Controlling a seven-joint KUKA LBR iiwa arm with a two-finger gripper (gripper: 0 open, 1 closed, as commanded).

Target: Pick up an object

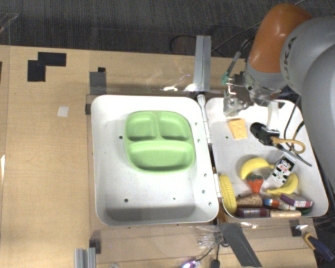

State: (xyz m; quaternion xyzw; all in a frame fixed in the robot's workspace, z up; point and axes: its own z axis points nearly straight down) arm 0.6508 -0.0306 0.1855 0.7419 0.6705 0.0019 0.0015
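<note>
Camera view has the gripper (pixel 233 102) over the right bin's (pixel 230 151) far left corner; can't tell if it's open or closed. The closest pick is probably the orange-yellow square (pixel 238 128), just nearside of it, thin and lying flat with no real long axis. A smooth curved banana (pixel 254 165) and bumpy corn (pixel 228 191) sit further off.
</note>
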